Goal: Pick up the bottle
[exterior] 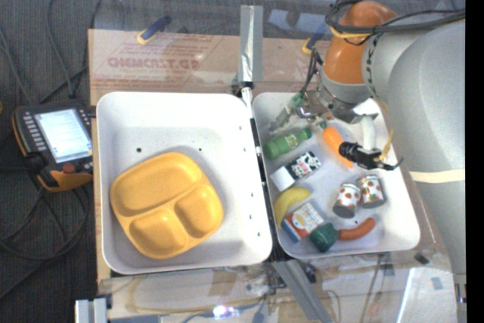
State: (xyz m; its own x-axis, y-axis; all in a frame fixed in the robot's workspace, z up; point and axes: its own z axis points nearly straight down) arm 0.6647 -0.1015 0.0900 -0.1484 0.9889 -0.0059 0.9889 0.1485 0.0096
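Camera view, looking down on the counter: at far left a teach pendant (57, 136) lies on the carpet beside the cardboard-topped bench. The left bin (151, 106) holds a yellow divided plate (166, 202). In the right bin (401, 227), the green bottle (287, 141) lies on its side near the upper left corner, its long axis running left to right with a slight upward tilt toward the right. The tool (301, 111) of the grey arm (423, 87) hangs just above and to the right of the bottle, near its right end; whether it is released or clenched cannot be told, and nothing is visibly grasped. Nearby lie a patterned carton (304, 165), a banana (291, 202), a carrot (334, 140) and two small cans (358, 197).
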